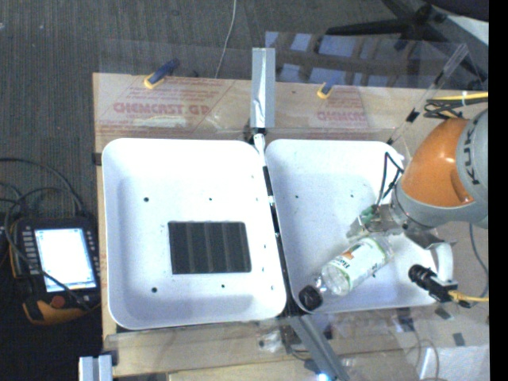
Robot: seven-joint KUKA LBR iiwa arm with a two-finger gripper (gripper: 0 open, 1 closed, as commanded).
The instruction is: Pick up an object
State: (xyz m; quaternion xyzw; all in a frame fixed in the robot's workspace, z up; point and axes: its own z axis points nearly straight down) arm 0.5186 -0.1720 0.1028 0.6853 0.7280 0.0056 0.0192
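A clear plastic bottle (352,265) with a white and green label and a dark cap lies on its side in the right bin (317,189), near the front edge, cap pointing to the front left. The arm's orange band and grey wrist hang over the bin's right side. The gripper (373,219) sits just above the bottle's far end, below the wrist, and its fingers are hidden in the clutter there. Whether it touches the bottle I cannot tell.
The left bin (135,173) holds a dark ribbed rectangular pad (209,247) near its middle. A handheld control pendant (57,262) with a lit screen lies on the floor to the left. Clamps and a clear sheet sit behind the bins.
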